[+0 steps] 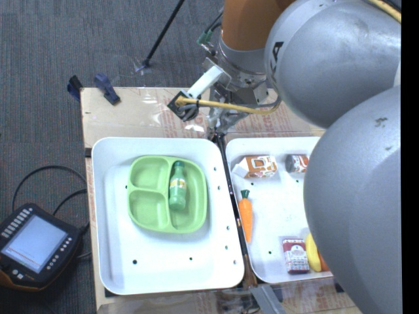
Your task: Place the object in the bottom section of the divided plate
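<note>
I see the small green bottle lying in the right-hand section of the green divided plate, which sits in the left bin. Its cap points toward the far rim, and its lower end reaches close to the front of the plate; whether that long section counts as the bottom one I can't say for sure from this slant.

I'd judge the bottle light, rigid plastic, smooth and rounded, so it may roll or slip sideways under a pinch. If I had to move it, I'd take it across the middle of the body, over the label, with the jaws square to its long axis.

The arm hangs high over the far edge of the desk, above the seam between the two bins, its orange band and grey wrist bulking large at top right. The gripper points down, well apart from the bottle. It is too hidden by cables and fittings for me to tell its state.

The right bin holds a carrot and some small packages.
</note>
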You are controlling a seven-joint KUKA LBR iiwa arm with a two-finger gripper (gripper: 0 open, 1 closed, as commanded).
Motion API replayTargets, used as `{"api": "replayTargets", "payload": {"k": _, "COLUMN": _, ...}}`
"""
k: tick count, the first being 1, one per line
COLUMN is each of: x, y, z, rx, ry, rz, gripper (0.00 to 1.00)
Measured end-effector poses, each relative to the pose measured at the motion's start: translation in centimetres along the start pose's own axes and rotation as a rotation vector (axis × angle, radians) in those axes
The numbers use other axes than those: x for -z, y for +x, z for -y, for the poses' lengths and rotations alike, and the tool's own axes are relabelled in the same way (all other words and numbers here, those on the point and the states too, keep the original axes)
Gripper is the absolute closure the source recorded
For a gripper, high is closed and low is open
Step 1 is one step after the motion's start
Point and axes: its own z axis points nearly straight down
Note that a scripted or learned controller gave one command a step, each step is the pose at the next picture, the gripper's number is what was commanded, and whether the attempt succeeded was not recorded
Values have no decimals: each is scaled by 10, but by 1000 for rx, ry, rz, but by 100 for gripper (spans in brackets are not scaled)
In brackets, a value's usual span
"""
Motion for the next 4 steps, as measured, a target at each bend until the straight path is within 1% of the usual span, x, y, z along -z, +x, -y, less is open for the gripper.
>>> {"api": "replayTargets", "payload": {"k": 1, "x": 27, "y": 21, "z": 37, "rx": -404, "ry": -1, "rz": -8, "gripper": 100}}
{"api": "replayTargets", "payload": {"k": 2, "x": 67, "y": 20, "z": 42, "rx": -458, "ry": -2, "rz": -9, "gripper": 100}}
{"api": "replayTargets", "payload": {"k": 3, "x": 76, "y": 19, "z": 38, "rx": -466, "ry": -1, "rz": -8, "gripper": 100}}
{"api": "replayTargets", "payload": {"k": 4, "x": 68, "y": -67, "z": 127, "rx": -439, "ry": -6, "rz": -9, "gripper": 100}}
